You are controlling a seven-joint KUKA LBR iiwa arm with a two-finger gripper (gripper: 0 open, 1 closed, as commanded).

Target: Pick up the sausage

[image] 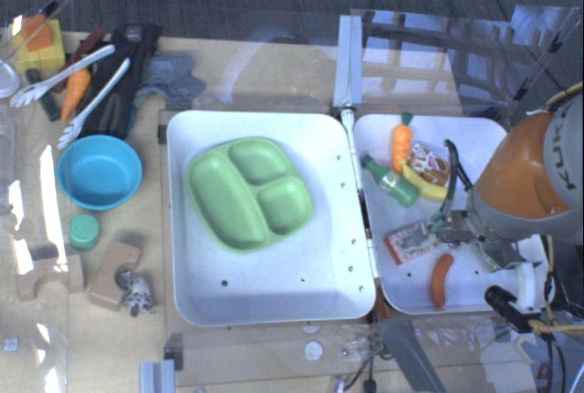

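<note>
Sausage lies flat near front of right bin — claw just above it, beside snack packet; claw state unclear.

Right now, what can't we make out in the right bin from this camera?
- Gripper: finger state unreadable; the grey and orange arm covers most of it.
- Flat red-and-white packet: its right end is under the gripper.
- Yellow banana-shaped toy: partly hidden by a black cable.
- Reddish-brown sausage: in full view, apart from the gripper.
</note>
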